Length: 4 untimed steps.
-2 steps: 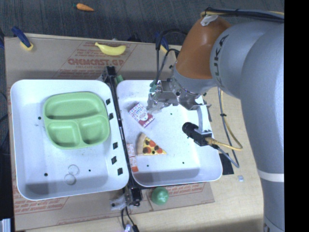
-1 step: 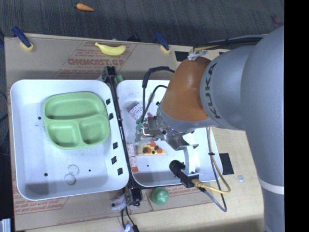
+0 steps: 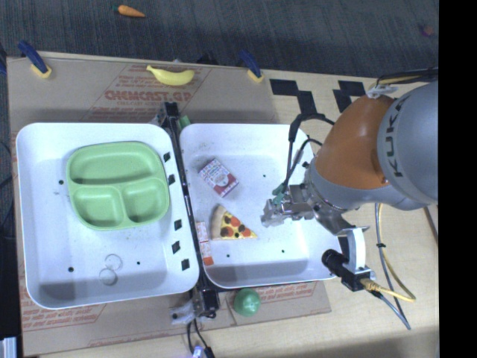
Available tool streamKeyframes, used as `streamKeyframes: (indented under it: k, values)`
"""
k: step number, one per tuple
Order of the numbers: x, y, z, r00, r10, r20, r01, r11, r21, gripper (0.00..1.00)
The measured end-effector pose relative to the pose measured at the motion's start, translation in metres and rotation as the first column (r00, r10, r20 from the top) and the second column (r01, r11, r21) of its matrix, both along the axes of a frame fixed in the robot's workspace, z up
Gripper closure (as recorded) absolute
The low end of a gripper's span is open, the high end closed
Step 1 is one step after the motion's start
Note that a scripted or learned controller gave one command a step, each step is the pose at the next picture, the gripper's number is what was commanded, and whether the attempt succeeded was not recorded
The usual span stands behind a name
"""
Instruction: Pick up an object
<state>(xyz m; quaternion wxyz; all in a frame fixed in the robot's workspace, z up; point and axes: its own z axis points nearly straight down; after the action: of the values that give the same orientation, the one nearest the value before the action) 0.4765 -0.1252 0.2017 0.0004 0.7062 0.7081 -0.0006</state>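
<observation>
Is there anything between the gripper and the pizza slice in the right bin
Nothing visible. The gripper hangs over the right bin, just right of the pizza slice, with bare bin floor between them. The small red and white box lies farther back, off that line.

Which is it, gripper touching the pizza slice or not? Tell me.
Apart. The camera view shows bare white bin floor between the gripper and the pizza slice in the right bin; the slice lies to the gripper's left in the picture.

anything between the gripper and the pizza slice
No, the camera view shows bare white bin floor between the gripper and the pizza slice.
</observation>
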Motion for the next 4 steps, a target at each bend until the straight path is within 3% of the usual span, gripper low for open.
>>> streamKeyframes:
  k: [1,2,3,4]
  values:
    - [0.014,-0.041,0.004,1.0,0.001,0.0,-0.001,1.0,0.001,1.0]
    - [0.0,0.0,0.013,1.0,0.005,-0.002,-0.005,1.0,0.002,1.0]
    - [0.011,-0.064,-0.005,1.0,0.001,-0.001,-0.001,1.0,0.001,1.0]
    - [0.0,0.009,0.008,1.0,0.007,-0.003,-0.007,1.0,0.002,1.0]
